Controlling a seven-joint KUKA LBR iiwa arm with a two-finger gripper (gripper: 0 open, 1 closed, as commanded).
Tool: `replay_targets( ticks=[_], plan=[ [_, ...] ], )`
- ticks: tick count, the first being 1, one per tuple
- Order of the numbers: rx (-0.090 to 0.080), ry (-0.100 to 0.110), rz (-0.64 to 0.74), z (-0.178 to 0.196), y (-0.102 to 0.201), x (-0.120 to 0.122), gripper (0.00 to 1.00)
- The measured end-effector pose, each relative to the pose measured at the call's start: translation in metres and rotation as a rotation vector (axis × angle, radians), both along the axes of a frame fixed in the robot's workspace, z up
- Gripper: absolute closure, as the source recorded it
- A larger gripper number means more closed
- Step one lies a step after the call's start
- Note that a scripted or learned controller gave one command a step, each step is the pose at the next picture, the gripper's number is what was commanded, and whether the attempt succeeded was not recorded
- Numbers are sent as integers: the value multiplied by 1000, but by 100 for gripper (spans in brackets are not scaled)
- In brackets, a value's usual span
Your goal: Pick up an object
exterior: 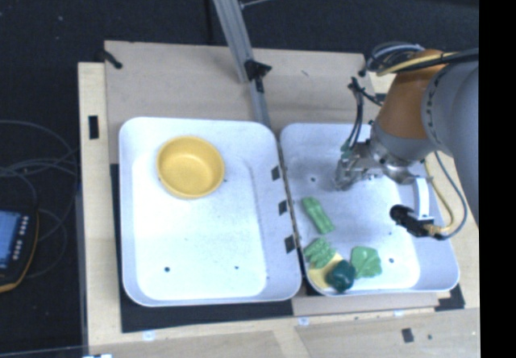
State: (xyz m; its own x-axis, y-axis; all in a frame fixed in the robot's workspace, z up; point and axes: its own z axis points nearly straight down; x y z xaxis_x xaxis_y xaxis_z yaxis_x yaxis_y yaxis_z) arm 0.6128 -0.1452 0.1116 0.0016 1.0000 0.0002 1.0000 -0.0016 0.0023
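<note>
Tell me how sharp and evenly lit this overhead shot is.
Camera view: soft and low in detail throughout; the two white bins are bright, close to washed out, while the surroundings are nearly black; the green objects in the right bin have fuzzy edges; the yellow bowl reads clearly; the claw is blurry.

Grey arm (431, 110) reaching in, gripper (347, 175) pointing down, low

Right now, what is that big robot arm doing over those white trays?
The robot arm's gripper hangs over the right bin, trying to pick something up. Nothing shows between its fingers yet. Some green toys lie near that bin's front: a long green piece, a ridged green piece, a dark green ball and a light green lump. A yellow bowl sits alone in the left bin.
</note>
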Motion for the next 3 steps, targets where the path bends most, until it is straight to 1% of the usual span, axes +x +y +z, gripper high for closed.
replay_targets(
  ticks=[1, 2, 3],
  plan=[
    [0, -2, 1, 43, -4, 2, 100],
    [-1, -3, 1, 99, -14, 2, 100],
    [-1, -4, 2, 161, -9, 3, 100]
  ],
)
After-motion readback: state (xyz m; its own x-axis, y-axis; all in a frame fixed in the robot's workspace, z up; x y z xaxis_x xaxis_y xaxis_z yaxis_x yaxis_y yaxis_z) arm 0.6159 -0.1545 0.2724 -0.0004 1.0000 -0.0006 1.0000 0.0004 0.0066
